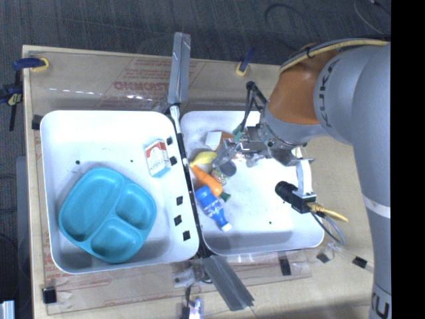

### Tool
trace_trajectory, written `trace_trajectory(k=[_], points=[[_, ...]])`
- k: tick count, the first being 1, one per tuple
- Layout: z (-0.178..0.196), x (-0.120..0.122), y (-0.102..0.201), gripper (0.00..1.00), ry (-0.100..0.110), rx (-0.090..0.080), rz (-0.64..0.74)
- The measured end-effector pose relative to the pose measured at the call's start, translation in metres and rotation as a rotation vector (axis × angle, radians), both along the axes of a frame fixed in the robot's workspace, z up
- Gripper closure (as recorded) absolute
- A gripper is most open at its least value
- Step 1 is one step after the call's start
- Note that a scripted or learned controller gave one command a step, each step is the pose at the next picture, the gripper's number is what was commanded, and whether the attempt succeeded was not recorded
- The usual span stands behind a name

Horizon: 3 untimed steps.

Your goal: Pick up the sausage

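camera view, from the metal two-finger gripper (231, 157) outward: hangs low over the upper left part of the shallow white right-hand bin (265, 248), amid a cluster of small items. cannot tell whether spread or pressed together, since wrist hardware and cables cover the tip; nothing visibly pinched.

most likely the sausage: a short reddish-brown piece (228, 137) just beyond the gripper, toward the bin's far wall, beside a small white box (213, 138). half hidden by the tool, so long axis not readable, and identity only a judgement. calls for a short shift toward the far wall rather than any sideways reach.

just left of the gripper, a yellow banana-shaped toy (202, 157); below that, an orange carrot-shaped toy (201, 176) lying at a slant, and a blue plastic bottle (212, 207) nearer the front. directly under the tip, a dark round thing (226, 170), too blurred to name.

well apart, in the white left-hand bin (50, 178): a turquoise divided plastic tray (106, 214) and a small red-and-white carton (155, 157).
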State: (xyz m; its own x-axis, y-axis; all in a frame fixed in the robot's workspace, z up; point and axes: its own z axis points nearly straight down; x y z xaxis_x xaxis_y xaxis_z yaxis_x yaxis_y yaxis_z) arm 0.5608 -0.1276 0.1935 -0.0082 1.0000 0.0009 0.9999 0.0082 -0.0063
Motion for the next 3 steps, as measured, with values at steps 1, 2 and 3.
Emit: trace_trajectory(k=[1, 2, 3], points=[[-0.076, -0.024, -0.055, 0.00, -0.002, 0.001, 0.137], [-0.051, 0.014, -0.082, 0.00, -0.006, 0.000, 0.208], [-0.087, -0.028, -0.082, 0.00, -0.004, 0.001, 0.248]])
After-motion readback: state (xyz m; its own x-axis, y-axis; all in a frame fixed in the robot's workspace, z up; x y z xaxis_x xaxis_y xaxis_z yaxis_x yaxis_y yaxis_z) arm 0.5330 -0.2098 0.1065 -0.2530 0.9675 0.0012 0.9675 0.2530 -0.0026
